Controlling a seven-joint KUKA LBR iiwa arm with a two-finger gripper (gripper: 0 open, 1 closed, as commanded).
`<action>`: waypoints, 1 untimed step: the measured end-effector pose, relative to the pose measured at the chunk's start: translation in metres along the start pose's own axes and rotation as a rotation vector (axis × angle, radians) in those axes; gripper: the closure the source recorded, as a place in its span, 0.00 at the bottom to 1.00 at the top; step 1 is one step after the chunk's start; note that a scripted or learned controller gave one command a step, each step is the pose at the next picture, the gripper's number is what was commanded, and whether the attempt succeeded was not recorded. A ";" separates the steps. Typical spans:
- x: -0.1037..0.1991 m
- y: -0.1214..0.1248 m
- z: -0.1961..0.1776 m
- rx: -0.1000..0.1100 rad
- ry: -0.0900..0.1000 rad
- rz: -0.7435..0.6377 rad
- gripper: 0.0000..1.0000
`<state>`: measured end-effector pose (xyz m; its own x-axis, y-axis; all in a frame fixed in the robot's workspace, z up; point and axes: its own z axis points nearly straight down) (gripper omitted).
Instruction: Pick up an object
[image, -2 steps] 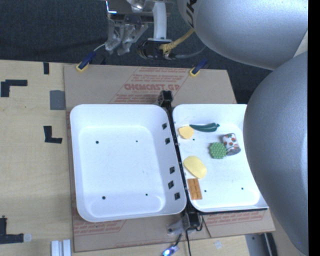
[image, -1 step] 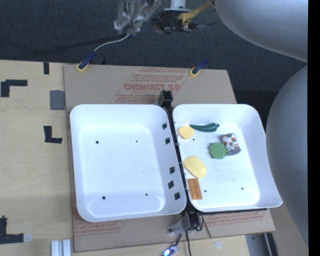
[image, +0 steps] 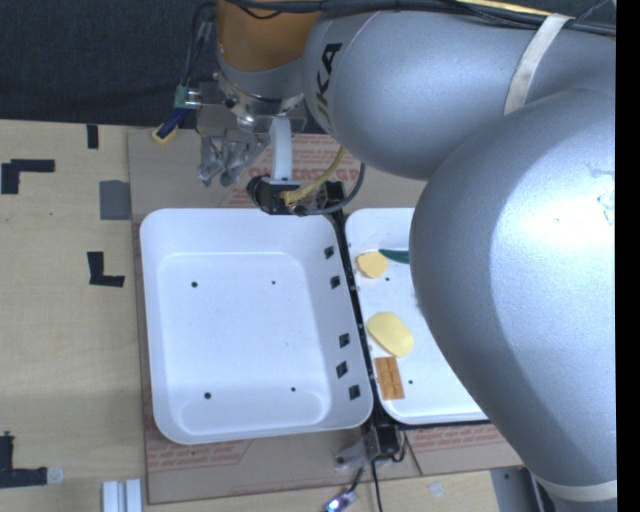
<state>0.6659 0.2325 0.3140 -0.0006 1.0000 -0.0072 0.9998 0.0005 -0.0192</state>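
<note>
Gripper (image: 226, 165) hangs beyond the left bin's (image: 160, 300) far edge, fingers apart, holding nothing. Yellow pieces (image: 389, 333) lie along the right bin's (image: 440, 408) left edge. Picking seems not yet begun; next it must swing over one.

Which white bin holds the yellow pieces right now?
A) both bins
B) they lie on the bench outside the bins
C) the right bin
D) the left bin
C: both yellow pieces lie in the right bin, near its left wall, partly under the grey arm.
</note>
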 end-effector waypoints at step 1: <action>0.001 0.000 -0.104 -0.027 0.011 -0.003 1.00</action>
<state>0.6683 0.2340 0.4180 -0.0035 1.0000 0.0034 1.0000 0.0034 0.0079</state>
